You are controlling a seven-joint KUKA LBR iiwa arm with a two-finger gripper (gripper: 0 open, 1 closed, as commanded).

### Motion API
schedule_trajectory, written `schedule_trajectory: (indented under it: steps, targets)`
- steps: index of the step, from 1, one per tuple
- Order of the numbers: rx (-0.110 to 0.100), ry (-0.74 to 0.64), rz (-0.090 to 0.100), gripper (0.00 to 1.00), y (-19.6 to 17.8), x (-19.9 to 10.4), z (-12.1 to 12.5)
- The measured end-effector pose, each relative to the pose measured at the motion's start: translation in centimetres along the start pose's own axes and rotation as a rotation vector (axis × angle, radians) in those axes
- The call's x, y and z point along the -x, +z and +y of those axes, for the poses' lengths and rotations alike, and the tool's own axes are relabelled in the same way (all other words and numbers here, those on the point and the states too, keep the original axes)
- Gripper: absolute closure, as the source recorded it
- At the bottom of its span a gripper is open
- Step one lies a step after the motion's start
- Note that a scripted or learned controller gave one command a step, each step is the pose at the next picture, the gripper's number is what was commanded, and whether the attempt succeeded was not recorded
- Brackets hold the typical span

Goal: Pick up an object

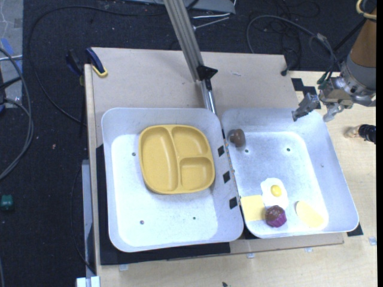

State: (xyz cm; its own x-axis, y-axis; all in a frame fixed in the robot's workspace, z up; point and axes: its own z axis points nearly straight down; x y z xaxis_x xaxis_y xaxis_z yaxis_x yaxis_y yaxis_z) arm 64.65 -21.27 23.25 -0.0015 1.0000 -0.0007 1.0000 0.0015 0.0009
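Observation:
In the right bin (317, 160) lie a brown round object (237, 137) near the left wall, a white fried-egg piece (274, 190), a yellow square slice (252, 208), a purple round object (275, 216) and a pale yellow oval piece (310, 214), all near the front. My gripper (317, 109) hangs over the bin's far right corner, well away from every object. It is open, with nothing between its fingers.
The left bin (125, 214) holds a yellow divided plate (177, 159). A metal pole (188, 40) slants down to the gap between the bins. A blue and yellow clamp (96, 61) sits at the bench's back left corner. Cables lie on the dark floor.

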Motion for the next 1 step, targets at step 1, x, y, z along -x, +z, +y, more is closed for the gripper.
schedule_trajectory:
  steps: [1]
  targets:
    - [-0.006,-0.002,0.002,0.00,6.29,-0.64,0.04]
